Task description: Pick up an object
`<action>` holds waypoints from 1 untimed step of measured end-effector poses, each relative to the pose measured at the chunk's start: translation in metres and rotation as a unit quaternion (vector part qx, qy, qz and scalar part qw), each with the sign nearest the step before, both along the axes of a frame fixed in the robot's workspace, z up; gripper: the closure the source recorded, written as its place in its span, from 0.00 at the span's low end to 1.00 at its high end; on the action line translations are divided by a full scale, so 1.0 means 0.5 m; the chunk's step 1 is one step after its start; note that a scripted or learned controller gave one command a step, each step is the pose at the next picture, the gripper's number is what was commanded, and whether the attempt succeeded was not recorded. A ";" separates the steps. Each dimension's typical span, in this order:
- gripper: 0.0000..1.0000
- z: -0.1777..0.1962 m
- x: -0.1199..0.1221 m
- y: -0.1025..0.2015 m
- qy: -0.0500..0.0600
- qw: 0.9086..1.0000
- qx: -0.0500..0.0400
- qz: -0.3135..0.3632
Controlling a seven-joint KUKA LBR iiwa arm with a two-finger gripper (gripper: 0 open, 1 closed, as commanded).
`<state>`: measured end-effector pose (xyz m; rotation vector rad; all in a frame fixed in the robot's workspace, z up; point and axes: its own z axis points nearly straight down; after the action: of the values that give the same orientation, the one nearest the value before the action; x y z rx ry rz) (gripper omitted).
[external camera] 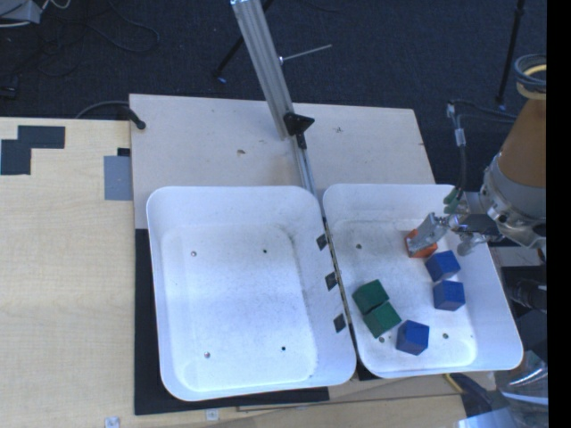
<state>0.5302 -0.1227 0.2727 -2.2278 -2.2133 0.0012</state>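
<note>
Orange and small, the block (pixel 417 243) sits in the right bin (pixel 500 350), toward its far right part, and shows a reddish-orange face with a paler top edge; its exact shape is hard to make out because metal parts of the gripper (pixel 435 230) overlap it. That gripper reaches in from the right on the grey arm (pixel 522 163) and hangs directly over the orange block, its grey fingers pointing left and down so that their tips lie at the block's far right corner. Whether the fingers are closed around the block or merely beside it cannot be told from this slanted view (the metal and the block merge into one blur). Just to the near right of the orange block lie two blue cubes: one blue cube (pixel 442 265) almost touching it, and a second blue cube (pixel 449 295) a little nearer. A third blue cube (pixel 412 337) rests near the bin's near wall. Two green blocks (pixel 376 306) sit pressed together toward the left of the same bin, well apart from the gripper. The left bin (pixel 178 212) lies alongside, joined to the right one by small black clips (pixel 330 279) along the shared edge.
</note>
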 end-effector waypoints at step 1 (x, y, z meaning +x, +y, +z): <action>0.00 0.138 0.078 -0.081 -0.004 1.000 -0.002 0.001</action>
<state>0.5694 -0.1633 0.3416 -2.2320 -2.2217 -0.0034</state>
